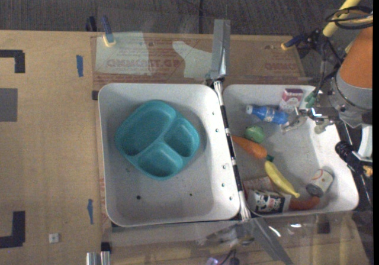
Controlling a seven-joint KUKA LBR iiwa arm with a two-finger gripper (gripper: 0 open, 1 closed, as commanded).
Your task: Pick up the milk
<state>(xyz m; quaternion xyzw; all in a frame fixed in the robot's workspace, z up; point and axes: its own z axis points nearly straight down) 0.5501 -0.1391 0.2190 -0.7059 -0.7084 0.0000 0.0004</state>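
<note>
- The small black-and-white milk carton (269, 201) lies at the right white bin's (346, 166) near edge, well apart from the fingers (294, 122).
- Whether the fingers are wide or narrow cannot be told.

Your arm (355, 74): grey metal housing, broad orange band above the wrist. Black cables loop along it. Gripper (294, 123) end is silvery, with small dark fittings.

The tan tabletop (47, 157) carries two shallow white bins side by side: the right bin (340, 199) lies under the hand (302, 117), the left bin (112, 199) beyond it.
</note>
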